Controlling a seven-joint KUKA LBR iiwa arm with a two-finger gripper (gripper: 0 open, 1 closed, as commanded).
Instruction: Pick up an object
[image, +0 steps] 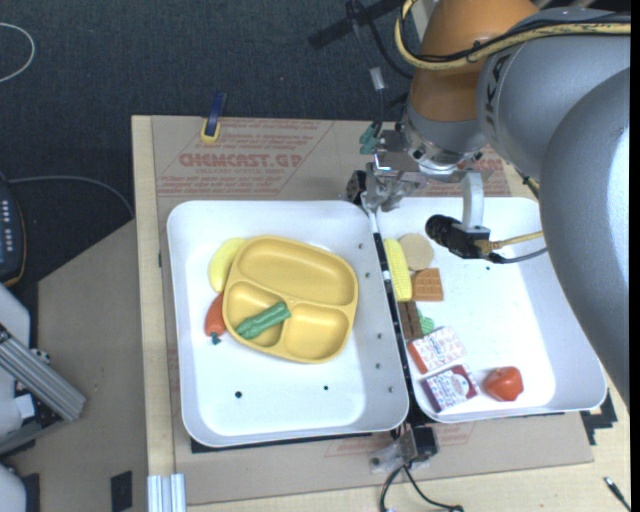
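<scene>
My gripper hangs over the far end of the wall between the two bins, below the orange wrist band. Nothing shows in its grasp. Just in front of it, in the right bin, a yellow corn cob lies along the wall, with a round tan biscuit and a brown cracker beside it. Nearer the front lie two red-and-white packets and a red tomato-like piece. The left bin holds a yellow divided plate with a green pod on it.
A yellow piece and an orange-red pepper lie at the plate's left edge. A small green item sits by the cracker. A black fitting with a cable hangs from the arm over the right bin. The grey arm covers that bin's far right.
</scene>
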